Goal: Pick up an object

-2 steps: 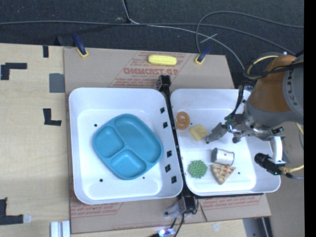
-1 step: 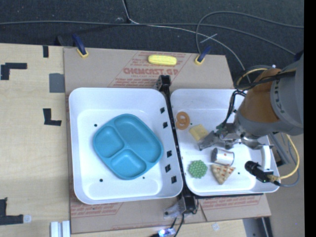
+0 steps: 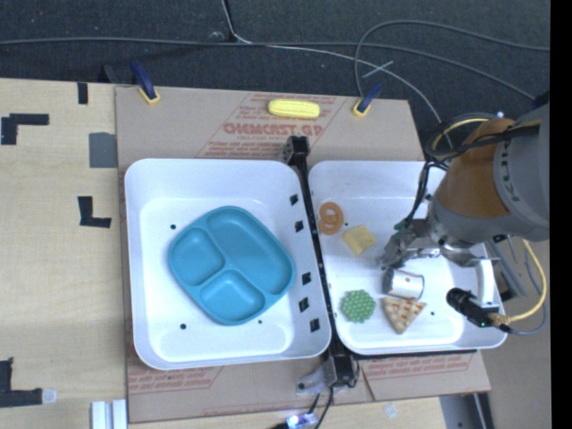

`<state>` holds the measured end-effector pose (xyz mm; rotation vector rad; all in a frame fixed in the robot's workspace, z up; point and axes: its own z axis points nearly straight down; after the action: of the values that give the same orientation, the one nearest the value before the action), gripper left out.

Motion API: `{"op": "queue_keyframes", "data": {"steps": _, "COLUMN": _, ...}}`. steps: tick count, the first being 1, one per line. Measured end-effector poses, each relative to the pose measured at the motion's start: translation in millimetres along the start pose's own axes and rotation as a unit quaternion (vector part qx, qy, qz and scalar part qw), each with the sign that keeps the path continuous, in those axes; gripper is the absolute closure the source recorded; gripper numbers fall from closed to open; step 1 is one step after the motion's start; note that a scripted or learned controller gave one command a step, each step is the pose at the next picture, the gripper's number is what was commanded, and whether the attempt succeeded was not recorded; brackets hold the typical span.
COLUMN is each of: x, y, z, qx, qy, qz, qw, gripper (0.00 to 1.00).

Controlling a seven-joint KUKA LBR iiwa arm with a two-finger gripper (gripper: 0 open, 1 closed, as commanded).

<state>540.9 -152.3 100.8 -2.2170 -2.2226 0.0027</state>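
Hovering gripper (image 3: 399,256) in right bin (image 3: 375,181), just above white cylinder (image 3: 405,284), finger spread unclear.

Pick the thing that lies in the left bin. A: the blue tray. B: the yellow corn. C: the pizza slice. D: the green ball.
A: the blue tray lies alone in the left bin, while the pizza slice and green ball sit in the right bin and the corn lies on the cardboard behind.
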Motion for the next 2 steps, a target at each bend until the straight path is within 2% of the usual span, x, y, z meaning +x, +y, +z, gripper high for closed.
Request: {"op": "queue_keyframes", "data": {"steps": 2, "x": -8, "y": 9, "z": -107, "qx": -0.004, "qy": -0.001, "qz": 0.001, "qw": 1.0000, "gripper": 1.00}}
